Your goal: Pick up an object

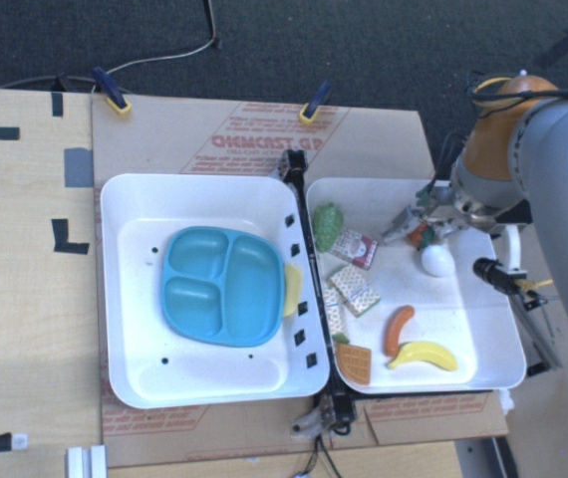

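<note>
- In the camera view, two white bins sit side by side on a cardboard sheet (244, 142) printed in red with "CHEMCAST" and smaller, unreadable lines.
- The left bin (125, 297) holds one blue divided plate (222, 285) with three compartments; a yellow piece (293, 289) peeks out at its right edge.
- The right bin (483, 337) holds one banana (424, 356), one orange carrot-like piece (397, 329), one waffle-patterned piece (353, 362), one green leafy item (326, 223), two patterned packets (356, 292) and one pink-edged packet (359, 250); their print is too small to read.
- One white rounded object (435, 260) lies near that bin's upper right.
- The gripper (422, 229) sits low just above the white object; I cannot tell how far its fingers are spread, nor whether they hold anything.
- Two blue-and-yellow clamps (112, 91) pin the cardboard's far edge.
</note>
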Action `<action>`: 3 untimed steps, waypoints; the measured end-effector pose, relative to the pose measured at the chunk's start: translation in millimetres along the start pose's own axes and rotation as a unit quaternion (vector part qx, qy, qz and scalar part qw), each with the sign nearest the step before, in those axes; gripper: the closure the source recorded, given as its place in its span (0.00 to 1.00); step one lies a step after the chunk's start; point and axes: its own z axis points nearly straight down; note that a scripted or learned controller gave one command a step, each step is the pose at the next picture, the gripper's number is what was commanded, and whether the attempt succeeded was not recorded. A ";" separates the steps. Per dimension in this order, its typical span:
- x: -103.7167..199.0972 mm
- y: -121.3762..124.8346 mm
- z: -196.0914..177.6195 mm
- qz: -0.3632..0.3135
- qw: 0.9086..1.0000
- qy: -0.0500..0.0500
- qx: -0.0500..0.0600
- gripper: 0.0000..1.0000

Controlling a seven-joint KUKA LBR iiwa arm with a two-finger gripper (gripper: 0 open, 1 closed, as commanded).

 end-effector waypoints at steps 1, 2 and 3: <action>-10.3 29.7 0.7 0.000 1.000 0.001 0.001 0.00; 6.7 29.7 0.4 0.000 1.000 -0.001 0.000 0.00; 15.9 25.0 0.3 0.001 1.000 -0.001 0.000 0.00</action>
